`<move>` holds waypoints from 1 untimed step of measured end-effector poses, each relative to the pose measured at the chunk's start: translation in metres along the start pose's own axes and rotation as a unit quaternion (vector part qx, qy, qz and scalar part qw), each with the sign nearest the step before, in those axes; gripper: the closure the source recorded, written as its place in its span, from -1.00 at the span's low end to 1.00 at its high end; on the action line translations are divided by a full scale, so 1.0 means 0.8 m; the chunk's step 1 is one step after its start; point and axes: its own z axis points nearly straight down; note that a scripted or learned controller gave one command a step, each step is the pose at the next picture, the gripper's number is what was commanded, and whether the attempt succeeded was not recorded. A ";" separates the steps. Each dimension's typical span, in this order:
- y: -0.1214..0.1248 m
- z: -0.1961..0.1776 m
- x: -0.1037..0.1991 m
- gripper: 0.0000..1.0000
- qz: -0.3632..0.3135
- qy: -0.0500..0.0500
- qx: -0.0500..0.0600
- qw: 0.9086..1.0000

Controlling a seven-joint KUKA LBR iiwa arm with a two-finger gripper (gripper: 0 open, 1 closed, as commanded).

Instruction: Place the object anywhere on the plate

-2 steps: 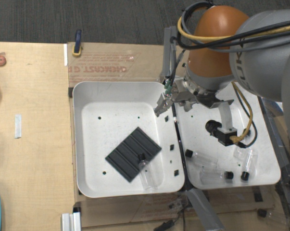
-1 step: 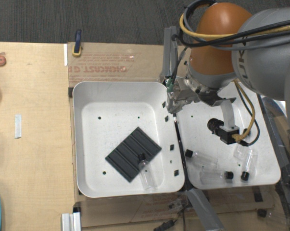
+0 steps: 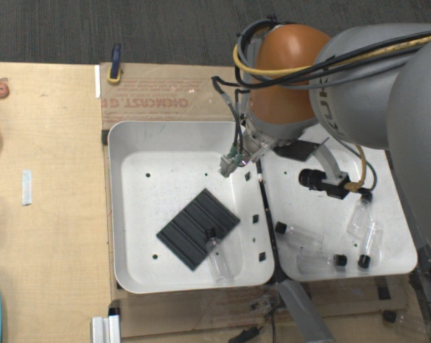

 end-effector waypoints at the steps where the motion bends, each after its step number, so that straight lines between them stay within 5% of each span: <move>1: -0.091 -0.036 0.026 1.00 -0.152 0.000 0.000 0.988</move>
